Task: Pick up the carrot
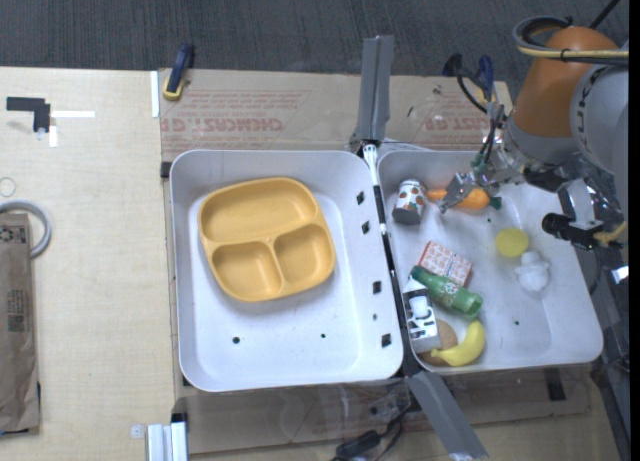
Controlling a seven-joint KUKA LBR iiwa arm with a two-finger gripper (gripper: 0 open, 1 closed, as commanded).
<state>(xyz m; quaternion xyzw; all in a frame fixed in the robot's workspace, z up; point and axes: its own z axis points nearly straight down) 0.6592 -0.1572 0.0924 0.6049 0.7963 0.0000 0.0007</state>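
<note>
The carrot (476, 202) is a small orange piece lying at the far side of the right bin (560, 344), its thin end pointing left toward a white can. My gripper (467, 188) is down in that bin right over the carrot, reaching in from the right and touching or nearly touching its top. The gripper's dark tip hides the carrot's middle. The carrot looks to be resting on the bin floor.
The right bin also holds a white can (407, 201), a red-and-white box (444, 263), a green bottle (447, 291), a banana (462, 347), a yellow ball (512, 242) and a white lump (533, 272). A yellow divided plate (265, 239) sits in the left bin (300, 359).
</note>
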